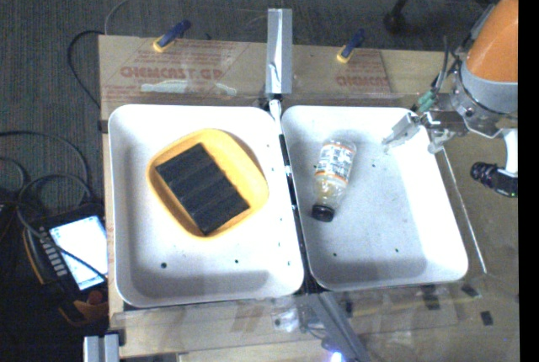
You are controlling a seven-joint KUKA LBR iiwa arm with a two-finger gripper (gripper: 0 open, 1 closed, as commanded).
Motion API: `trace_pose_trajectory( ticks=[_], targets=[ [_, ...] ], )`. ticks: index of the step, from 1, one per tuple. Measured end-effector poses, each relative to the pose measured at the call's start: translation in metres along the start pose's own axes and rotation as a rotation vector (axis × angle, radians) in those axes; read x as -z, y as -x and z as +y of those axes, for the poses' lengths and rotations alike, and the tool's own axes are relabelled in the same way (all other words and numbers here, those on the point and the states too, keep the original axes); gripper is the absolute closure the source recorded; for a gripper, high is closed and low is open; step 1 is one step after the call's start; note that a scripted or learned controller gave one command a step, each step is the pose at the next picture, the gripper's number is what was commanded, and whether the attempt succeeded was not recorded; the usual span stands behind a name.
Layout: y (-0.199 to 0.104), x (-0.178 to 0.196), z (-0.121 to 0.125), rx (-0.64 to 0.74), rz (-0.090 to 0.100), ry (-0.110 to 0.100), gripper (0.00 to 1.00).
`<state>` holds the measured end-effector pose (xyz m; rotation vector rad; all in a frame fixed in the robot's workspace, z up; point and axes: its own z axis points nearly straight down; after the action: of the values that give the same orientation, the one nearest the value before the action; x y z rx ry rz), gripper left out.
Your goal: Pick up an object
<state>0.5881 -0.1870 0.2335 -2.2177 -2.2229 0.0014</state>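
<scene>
A small clear bottle with a printed label and a black cap lies on its side in the right bin, cap toward the front. In the left bin sits a yellow dish with a black ribbed block on it. My gripper hangs over the right bin's back right corner, to the right of the bottle and apart from it. Its fingers are spread open with nothing between them.
An upright metal bar stands behind the seam between the bins. Two blue and yellow clamps hold the board at the back. A lit handheld screen lies on the floor at the left.
</scene>
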Motion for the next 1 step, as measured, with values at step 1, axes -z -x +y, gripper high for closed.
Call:
trace_pose_trajectory(
  ticks=[1],
  targets=[
    [-0.0777,-0.0501,-0.0030,0.006,0.000,0.000,0.00]
  ],
)
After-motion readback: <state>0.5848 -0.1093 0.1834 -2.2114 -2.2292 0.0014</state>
